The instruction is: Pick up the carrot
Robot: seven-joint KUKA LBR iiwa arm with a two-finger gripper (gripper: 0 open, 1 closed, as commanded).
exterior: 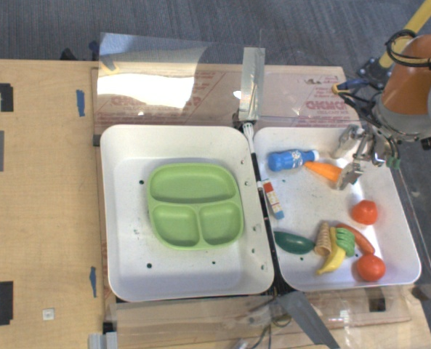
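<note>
One fixed cam above bench, angled down, taking in both white bins (113, 217).

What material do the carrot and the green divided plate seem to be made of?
Carrot: probably moulded plastic, a toy; uniform orange, smooth, slightly glossy. Green divided plate: likely plastic too, with a matte even colour and soft rounded compartment edges.

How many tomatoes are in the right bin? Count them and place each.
2. One tomato lies right of centre in the right bin; the other tomato sits near its front right corner. None seem hidden.
</note>
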